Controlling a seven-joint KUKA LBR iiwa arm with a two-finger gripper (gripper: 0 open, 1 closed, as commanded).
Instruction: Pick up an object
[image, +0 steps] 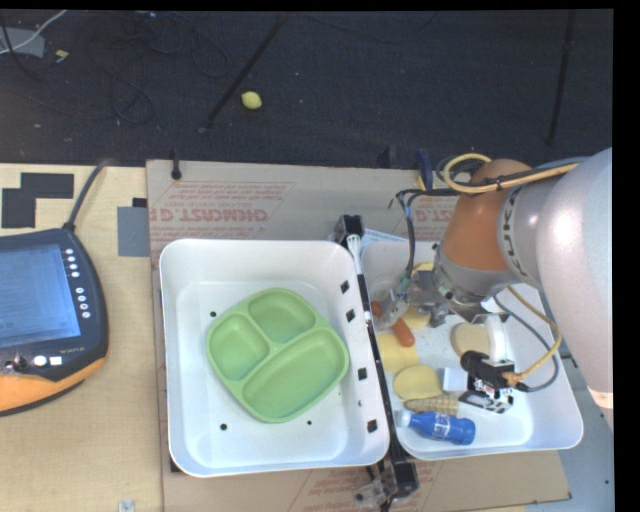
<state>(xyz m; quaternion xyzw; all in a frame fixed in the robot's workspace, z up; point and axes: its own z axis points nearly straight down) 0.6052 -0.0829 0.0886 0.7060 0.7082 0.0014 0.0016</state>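
Where cardboard (240, 205) shows behind the bins, its red print reads upside-down.

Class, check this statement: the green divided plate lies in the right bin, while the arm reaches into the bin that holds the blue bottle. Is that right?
Not quite. The camera view shows the green divided plate lying in the left bin, not the right one. The rest stands: the arm reaches into the right bin, which holds the blue bottle.

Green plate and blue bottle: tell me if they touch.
Apart. The camera view shows the green plate in the left bin and the blue bottle in the right bin, with both bin walls between them.
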